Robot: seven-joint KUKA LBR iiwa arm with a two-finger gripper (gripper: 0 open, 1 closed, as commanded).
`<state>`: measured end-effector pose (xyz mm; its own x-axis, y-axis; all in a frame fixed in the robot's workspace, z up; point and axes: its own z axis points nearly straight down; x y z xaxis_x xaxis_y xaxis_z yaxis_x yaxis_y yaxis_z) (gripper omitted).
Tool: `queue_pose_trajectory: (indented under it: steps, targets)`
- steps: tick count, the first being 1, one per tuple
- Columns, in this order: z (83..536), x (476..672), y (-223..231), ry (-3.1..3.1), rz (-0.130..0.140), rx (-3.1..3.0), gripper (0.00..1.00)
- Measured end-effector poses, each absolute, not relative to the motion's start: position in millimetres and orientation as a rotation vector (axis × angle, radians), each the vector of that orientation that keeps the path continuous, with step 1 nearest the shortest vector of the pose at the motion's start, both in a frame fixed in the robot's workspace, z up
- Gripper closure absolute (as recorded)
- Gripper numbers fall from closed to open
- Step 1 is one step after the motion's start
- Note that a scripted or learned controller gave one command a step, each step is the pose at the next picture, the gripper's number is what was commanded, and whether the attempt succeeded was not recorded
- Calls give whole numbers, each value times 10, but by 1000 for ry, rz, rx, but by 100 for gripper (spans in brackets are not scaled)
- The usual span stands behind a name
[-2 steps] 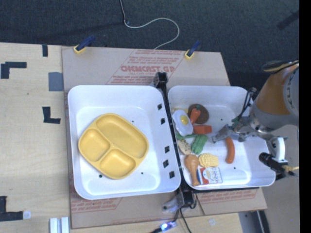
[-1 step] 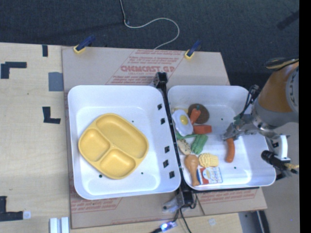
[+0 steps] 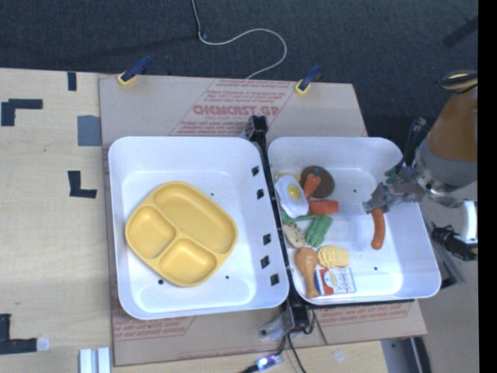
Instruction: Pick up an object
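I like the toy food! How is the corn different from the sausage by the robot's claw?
The corn is yellow and stubby; the sausage is orange-red, long and thin. The corn lies among other food near the bin's front, touching a small box; the sausage lies apart, just below the gripper. Both are in the right bin.

We cannot read the print on the small carton (image 3: 339,280). The arm (image 3: 454,142) is cut off at the right edge.
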<state>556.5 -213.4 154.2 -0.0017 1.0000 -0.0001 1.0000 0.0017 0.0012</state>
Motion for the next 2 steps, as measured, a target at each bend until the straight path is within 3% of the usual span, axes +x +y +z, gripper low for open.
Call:
queue_pose_trajectory:
  steps: [1, 2]
  targets:
    - [2148, 5611, -2199, 2219, 3, 2216, 100]
    - [2247, 5616, -2192, 2223, 0, 2219, 100]
